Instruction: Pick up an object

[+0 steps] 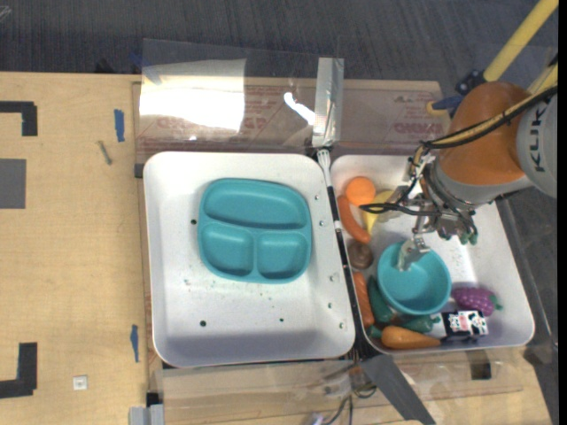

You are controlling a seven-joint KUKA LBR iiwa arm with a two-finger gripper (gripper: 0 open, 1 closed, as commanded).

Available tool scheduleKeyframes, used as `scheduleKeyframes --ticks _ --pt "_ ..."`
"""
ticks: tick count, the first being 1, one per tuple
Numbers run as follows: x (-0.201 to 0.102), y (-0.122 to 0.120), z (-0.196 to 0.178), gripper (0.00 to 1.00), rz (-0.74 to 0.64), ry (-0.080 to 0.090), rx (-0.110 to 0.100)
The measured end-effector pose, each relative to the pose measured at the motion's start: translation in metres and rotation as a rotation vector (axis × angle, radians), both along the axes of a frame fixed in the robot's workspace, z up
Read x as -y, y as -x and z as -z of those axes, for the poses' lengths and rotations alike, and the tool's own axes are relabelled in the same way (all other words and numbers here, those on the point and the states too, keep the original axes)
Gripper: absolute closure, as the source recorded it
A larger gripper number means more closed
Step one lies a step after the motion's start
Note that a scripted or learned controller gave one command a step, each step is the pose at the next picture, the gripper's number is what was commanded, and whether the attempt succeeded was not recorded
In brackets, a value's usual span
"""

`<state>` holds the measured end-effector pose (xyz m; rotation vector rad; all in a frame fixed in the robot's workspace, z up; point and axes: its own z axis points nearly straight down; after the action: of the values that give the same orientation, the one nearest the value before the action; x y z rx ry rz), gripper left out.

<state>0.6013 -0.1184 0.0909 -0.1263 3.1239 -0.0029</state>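
Hovering low in the right bin (518, 264), the gripper (413, 253) sits at the teal bowl (415, 283), its grip state impossible to tell, so the pick seems mid-approach; next it needs a firm close, then lift.

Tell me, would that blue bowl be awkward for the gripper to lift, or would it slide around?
The bowl looks like smooth, rigid plastic, so it would probably keep its shape and feel light. Its rounded wall may slip unless pinched at the rim, where the gripper hovers. Toys crowd it in the right bin, such as the carrot, so a push would likely jostle them rather than slide it freely.
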Motion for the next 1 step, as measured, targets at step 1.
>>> scheduleKeyframes --ticks 1 --pt "-0.0186 0.0267 -0.0003 0.0 0.005 -0.001 0.0"
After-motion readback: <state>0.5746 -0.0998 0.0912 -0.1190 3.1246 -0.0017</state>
